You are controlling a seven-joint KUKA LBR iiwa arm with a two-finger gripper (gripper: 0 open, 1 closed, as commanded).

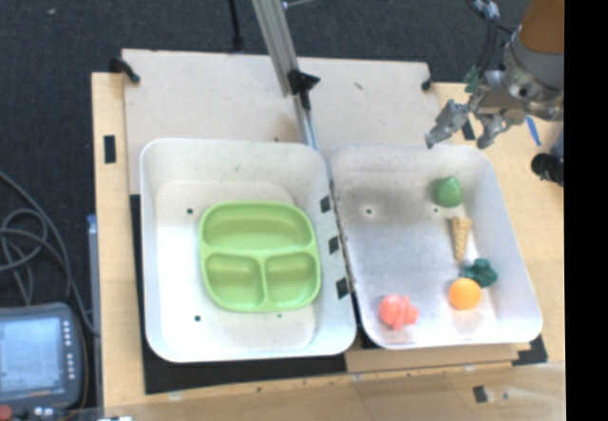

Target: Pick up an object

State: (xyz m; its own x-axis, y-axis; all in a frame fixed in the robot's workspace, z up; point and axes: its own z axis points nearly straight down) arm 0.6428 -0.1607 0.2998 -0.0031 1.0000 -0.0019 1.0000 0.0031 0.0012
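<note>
My gripper (467, 128) hangs above the far right corner of the right bin (399, 220), its two fingers spread open with nothing between them. Below it, in that bin, a small green ball (447, 190) lies nearest. A tan cone-shaped piece (461, 236) lies just in front of the ball. A dark green toy (481, 272) and an orange ball (465, 294) sit close together near the right wall. A pink-red toy (398, 312) rests near the bin's front edge.
The left bin (171, 172) holds a light green divided plate (259, 255). A slanted metal pole (271, 15) rises from the bench behind the bins. A grey monitor (33, 357) and cables sit at the lower left, off the bench.
</note>
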